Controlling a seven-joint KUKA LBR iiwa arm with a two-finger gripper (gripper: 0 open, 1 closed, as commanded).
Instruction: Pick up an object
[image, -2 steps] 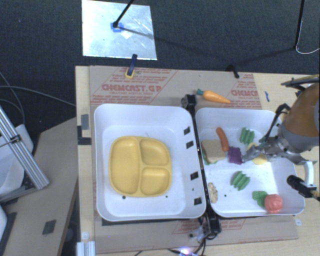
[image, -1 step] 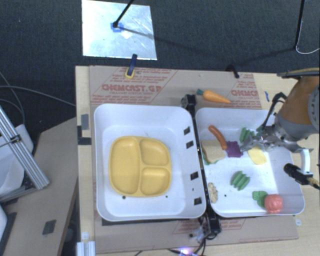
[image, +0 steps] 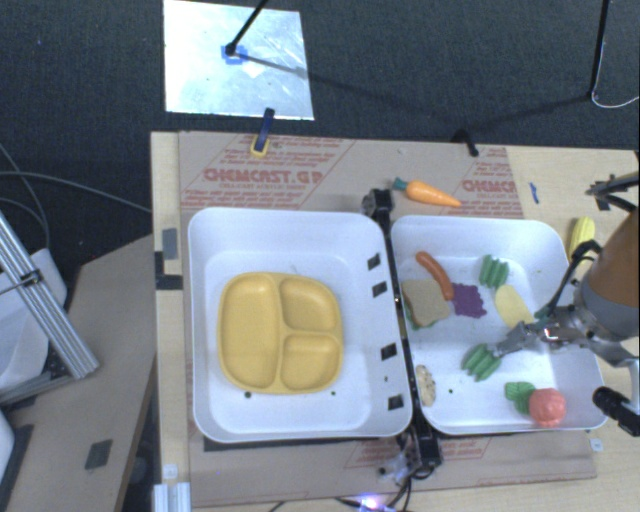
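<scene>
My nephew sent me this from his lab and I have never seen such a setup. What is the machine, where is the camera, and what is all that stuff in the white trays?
The picture comes from one camera fixed above a bench, looking down at a slant. The machine is a robot arm reaching in from the right; at its end is a two-finger gripper for picking things up. On the bench sit two shallow white bins. The left bin holds a yellow divided plate. The right bin holds toy food: an orange sausage, a purple piece, green pieces and a red ball. The gripper is low over the right bin, beside a green toy; nothing shows between its fingers. A toy carrot lies outside the bins.
</scene>
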